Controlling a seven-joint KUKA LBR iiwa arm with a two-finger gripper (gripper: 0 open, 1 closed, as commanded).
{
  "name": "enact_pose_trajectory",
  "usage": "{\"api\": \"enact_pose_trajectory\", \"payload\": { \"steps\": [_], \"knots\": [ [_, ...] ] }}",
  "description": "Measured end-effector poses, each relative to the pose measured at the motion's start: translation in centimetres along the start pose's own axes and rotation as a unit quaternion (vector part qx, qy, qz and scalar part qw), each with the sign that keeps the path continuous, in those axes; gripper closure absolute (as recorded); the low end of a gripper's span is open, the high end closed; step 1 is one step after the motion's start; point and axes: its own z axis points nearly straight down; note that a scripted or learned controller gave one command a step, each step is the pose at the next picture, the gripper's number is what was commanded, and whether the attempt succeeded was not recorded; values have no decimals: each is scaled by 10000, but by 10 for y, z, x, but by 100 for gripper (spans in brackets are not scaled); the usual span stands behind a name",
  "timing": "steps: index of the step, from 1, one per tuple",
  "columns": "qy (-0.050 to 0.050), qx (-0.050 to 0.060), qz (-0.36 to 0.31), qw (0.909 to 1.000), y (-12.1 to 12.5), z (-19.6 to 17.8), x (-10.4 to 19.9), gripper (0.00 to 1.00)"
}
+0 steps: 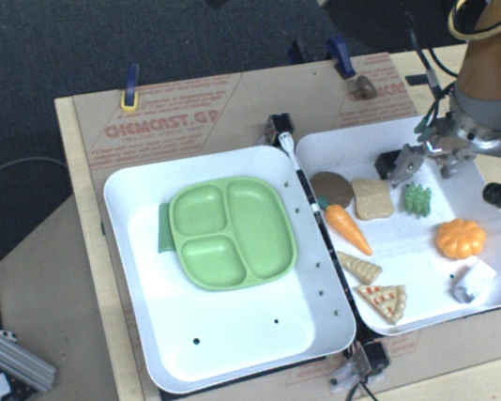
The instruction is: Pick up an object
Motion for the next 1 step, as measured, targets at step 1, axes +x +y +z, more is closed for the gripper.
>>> {"api": "enact_pose_trajectory", "payload": {
  "steps": [1],
  "knots": [
    [-7,-30,4,10000,-3,61,4,0]
  ]
}}
